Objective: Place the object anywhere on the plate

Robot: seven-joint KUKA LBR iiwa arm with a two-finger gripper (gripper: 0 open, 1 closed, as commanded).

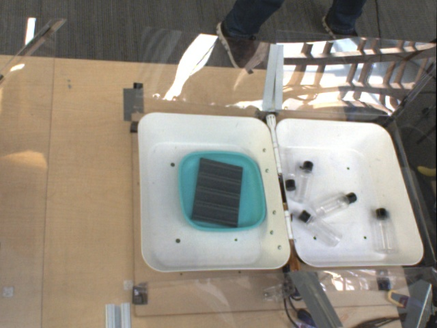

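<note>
Wooden bench, dark block on plate

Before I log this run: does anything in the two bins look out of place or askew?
Nothing looks damaged or spilled. The dark ridged block lies flat on the teal plate in the left bin, slightly rotated. In the right bin, several clear vials with black caps lie scattered at different angles.

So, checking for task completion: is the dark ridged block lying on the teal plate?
Yes, the dark ridged block lies flat inside the teal plate in the left bin.
</note>
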